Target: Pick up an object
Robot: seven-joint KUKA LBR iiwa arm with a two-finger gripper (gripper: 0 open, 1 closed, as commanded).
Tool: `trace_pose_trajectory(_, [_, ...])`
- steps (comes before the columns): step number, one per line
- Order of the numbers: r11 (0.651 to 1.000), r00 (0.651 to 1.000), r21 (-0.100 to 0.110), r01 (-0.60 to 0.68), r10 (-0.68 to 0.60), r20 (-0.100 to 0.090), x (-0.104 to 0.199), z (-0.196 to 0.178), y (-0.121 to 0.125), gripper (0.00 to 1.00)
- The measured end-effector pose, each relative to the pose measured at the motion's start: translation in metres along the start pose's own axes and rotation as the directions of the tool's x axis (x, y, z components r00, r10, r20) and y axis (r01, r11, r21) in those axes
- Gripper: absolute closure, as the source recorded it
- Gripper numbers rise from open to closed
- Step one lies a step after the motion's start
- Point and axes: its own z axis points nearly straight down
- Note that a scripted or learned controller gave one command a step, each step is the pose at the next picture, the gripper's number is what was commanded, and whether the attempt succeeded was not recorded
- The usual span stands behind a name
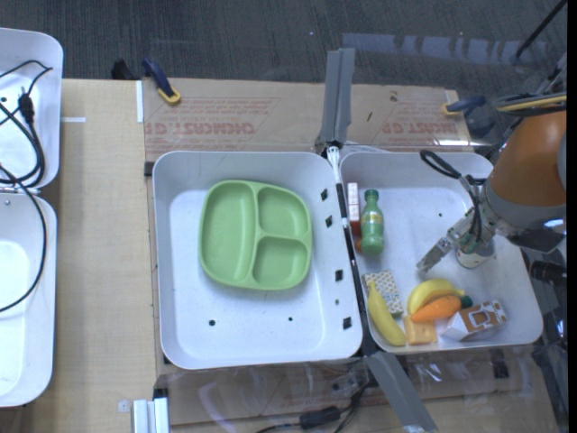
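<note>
The right bin [407, 171] holds a green bottle [370, 225] lying near its left wall, with a small red and white box [352, 206] beside it. Along the front lie a yellow banana [385, 317], a second banana [432, 291], an orange carrot [437, 308], an orange block [417, 331], a patterned packet [385, 286] and a small carton [477, 320]. My gripper [453, 249] hangs low over the bin's right middle, just above the second banana and right of the bottle. I see nothing held in it.
A green divided plate [256, 234] lies in the left bin [168, 269]. A grey post [338, 97] stands behind the bins' shared wall. Blue and yellow clamps [161, 81] [465, 105] sit on the cardboard behind. At the far left, black cables [25, 142] cross a white surface.
</note>
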Motion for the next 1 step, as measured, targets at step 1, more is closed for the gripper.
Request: trace_pose_trajectory(1, [1.000, 1.000, 0.001, -0.017, 0.017, -0.002, 0.0609, 0.0006, -0.0260, 0.00])
